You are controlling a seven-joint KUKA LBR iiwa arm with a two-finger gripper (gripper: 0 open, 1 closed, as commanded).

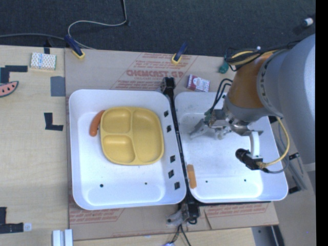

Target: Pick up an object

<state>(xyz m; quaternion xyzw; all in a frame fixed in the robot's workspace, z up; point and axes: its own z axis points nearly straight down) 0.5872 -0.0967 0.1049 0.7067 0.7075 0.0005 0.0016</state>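
Cardboard-covered bench, two white bins; gripper (197, 131) low over right bin (230, 188), grasp state unclear; orange piece (191, 177) against divider, likely hard to reach

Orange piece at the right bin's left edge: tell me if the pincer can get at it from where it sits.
Probably yes. The orange piece lies uncovered by the right bin's left wall, and the pincer hangs above it; that wall may crowd the grasp.
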